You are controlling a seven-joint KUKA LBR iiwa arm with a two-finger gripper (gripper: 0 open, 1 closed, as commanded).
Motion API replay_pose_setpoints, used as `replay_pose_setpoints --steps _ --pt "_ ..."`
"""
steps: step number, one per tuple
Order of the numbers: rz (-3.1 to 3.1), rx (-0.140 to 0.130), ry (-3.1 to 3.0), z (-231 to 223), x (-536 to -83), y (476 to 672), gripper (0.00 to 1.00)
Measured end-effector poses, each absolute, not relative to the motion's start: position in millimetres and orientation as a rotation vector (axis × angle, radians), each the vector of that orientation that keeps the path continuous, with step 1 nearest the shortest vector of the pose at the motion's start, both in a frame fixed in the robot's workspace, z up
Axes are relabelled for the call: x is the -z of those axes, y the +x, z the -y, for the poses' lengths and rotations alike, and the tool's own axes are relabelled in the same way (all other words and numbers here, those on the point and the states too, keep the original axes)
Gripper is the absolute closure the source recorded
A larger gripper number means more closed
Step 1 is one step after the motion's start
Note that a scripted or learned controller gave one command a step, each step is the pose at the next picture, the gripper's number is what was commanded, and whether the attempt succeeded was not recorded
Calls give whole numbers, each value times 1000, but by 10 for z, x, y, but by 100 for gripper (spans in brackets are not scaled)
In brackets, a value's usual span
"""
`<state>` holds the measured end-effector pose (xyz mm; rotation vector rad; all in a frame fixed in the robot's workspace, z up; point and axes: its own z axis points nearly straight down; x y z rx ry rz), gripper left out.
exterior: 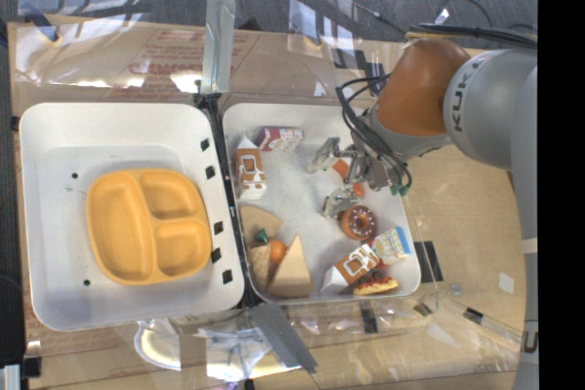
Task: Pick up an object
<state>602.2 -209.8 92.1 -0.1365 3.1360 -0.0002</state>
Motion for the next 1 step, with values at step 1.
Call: replay_pose_setpoints --steps 1 --pt "-3143 -3 47 2072 -902 5567 0"
